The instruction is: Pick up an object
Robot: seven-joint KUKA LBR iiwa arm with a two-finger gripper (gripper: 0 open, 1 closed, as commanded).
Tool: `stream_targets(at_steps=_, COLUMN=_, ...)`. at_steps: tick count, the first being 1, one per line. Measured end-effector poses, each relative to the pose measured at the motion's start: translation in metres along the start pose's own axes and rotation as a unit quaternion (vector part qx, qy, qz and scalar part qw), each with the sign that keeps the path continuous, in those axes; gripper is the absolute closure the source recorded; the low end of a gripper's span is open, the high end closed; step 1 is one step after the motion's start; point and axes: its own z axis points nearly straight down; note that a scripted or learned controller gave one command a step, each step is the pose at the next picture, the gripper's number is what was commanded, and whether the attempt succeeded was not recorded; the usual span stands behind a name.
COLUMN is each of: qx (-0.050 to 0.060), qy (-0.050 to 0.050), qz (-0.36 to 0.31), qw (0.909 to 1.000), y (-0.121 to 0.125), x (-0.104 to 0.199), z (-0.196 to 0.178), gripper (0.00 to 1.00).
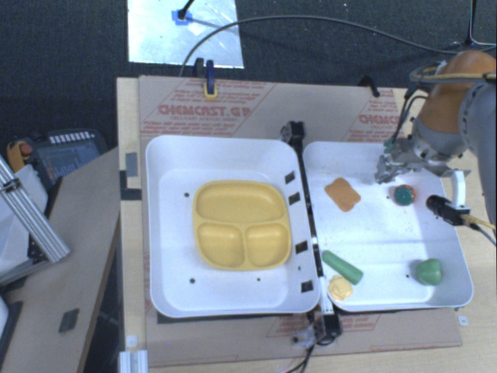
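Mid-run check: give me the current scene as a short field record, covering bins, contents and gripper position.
left bin: holds a yellow divided tray
right bin: orange piece, teal ball, green cylinder, yellow piece, green round object
gripper: over the right bin's far right part, just up-left of the teal ball
grasp: nothing seen held

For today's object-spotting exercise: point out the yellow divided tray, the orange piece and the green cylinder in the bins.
yellow divided tray point(239, 224), camera view, on the ridge between its compartments.
orange piece point(342, 193), camera view, on the middle of its top face.
green cylinder point(342, 267), camera view, on the middle of its side.
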Motion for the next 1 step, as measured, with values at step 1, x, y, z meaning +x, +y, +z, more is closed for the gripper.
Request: stream_targets(at_steps=1, qx=-0.001, qy=0.0, qz=0.001, qw=1.0, y=0.0021, x=0.003, z=-0.065, gripper=1.0)
